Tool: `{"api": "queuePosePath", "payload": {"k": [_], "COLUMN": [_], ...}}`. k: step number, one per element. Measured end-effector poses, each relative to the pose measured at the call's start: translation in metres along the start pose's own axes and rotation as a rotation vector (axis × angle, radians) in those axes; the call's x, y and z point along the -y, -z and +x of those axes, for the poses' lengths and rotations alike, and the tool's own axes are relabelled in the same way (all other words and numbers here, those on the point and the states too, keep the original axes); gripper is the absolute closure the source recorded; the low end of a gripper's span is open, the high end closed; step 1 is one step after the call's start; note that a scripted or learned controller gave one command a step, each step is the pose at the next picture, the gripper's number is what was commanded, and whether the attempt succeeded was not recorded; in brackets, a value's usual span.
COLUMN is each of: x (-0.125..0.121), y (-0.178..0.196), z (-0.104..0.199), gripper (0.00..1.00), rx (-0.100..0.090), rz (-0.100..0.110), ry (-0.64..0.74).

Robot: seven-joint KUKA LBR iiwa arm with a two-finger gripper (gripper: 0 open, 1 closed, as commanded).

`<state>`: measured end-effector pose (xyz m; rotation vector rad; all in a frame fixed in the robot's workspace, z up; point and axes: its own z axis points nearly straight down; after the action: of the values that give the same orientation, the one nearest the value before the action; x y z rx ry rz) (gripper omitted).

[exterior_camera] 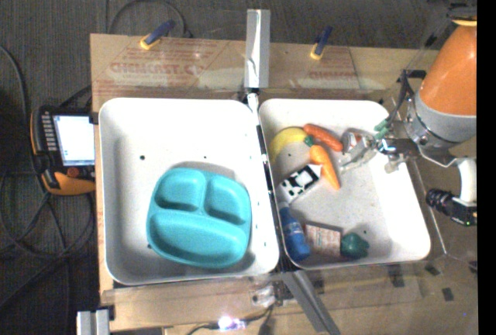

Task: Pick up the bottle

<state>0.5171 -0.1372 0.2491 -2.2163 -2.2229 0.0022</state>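
The blue bottle (pixel 293 233) lies on its side in the right bin (pixel 387 202), against its left wall near the front. My gripper (pixel 350 150) hangs over the middle of that bin, well behind and to the right of the bottle. It is open, its metal fingers (pixel 348 139) are spread, and nothing sits between them. The fingertips point left toward two orange carrots (pixel 325 151).
The right bin also holds a yellow fruit (pixel 285 143), a black-and-white cube (pixel 299 181), a brown card (pixel 322 236) and a dark green object (pixel 354 244). A teal divided plate (pixel 200 215) lies in the left bin (pixel 124 170). The arm's orange band (pixel 453 70) stands at the right.
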Motion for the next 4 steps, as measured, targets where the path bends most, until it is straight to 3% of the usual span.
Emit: {"api": "queuePosePath", "payload": {"k": [1,2,3,4], "x": [0.018,0.016,0.009,-0.017], "y": [-0.019,-0.036,-0.106,-0.146], "z": [0.074,0.197,0.240,0.263], "gripper": [0.00,0.00,0.00,0.00], "rx": [0.000,0.002,0.000,-0.012], "rz": [0.002,0.002,0.001,-0.015], "ry": [-0.208,-0.131,-0.301,-0.285]}}
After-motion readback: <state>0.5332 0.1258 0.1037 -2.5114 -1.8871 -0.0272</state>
